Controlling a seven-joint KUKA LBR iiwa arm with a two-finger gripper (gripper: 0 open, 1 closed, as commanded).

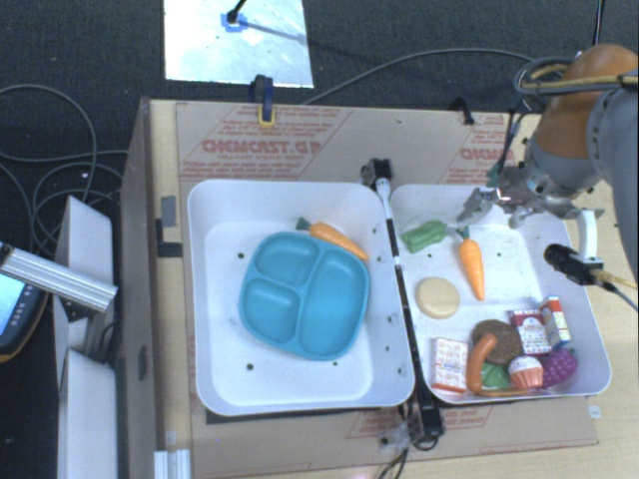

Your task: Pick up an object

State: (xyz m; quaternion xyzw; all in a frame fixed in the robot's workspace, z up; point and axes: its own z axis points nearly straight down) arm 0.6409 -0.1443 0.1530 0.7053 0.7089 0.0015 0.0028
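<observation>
My gripper (495,211) hangs over the far part of the right bin (589,297), open, with nothing between its fingers. Just below it lie an orange carrot (472,267) and, to its left, a green toy vegetable (424,236). Nearer the front sits a beige round biscuit (437,297). The bin's front right corner holds a heap of toy food: a small carton (451,352), a sausage (478,362), a cupcake (526,372), purple grapes (562,365) and a red-labelled can (529,329).
The left bin (215,267) holds a blue divided plate (305,292) with a second orange toy (337,238) at its far edge. A black clamp bar (396,267) runs between the bins. Cables cross the cardboard behind.
</observation>
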